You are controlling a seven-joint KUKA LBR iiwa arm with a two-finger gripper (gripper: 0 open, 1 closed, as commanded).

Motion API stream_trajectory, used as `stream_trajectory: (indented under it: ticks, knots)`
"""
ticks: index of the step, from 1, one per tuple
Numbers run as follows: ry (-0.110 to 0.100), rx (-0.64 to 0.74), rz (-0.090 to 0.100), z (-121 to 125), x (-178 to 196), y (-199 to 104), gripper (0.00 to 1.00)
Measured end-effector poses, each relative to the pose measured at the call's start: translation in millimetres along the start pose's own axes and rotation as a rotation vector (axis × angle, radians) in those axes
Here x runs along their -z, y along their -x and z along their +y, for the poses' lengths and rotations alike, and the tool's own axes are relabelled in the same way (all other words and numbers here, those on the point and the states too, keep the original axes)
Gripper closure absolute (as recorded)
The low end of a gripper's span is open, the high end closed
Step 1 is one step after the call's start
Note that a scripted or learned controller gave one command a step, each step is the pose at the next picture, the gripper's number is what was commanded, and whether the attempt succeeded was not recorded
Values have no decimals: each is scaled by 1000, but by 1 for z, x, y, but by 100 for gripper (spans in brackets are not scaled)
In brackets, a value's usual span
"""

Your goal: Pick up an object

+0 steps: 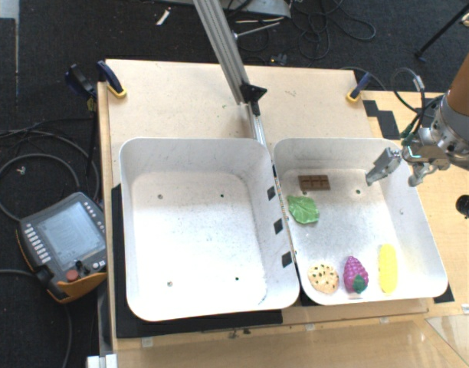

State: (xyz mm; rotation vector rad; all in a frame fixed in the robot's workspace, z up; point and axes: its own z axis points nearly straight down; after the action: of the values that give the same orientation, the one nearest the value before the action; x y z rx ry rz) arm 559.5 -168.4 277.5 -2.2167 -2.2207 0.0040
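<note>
Nearest in the right bin (pixel 418 228): cookie (pixel 323 277), berry (pixel 355 273), banana (pixel 387 267). Leaf (pixel 303 209) and chocolate (pixel 313 182) lie farther back. Gripper (pixel 398 170) hangs open over the bin's far right, holding nothing.

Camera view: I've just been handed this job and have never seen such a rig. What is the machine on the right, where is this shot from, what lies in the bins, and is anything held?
The shot comes from one fixed camera above the bench, looking down at a slant. The grey machine at the right edge is a robot arm; its gripper hangs open over the right bin, with nothing between its fingers. That bin holds a brown chocolate bar, a green leaf, a cookie, a purple grape bunch and a yellow piece. The left bin sits alongside.
</note>
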Motion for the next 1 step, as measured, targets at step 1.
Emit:
stream_trajectory:
  ticks: [1]
  knots:
    - [5, 0, -1, 1, 3, 0, 0]
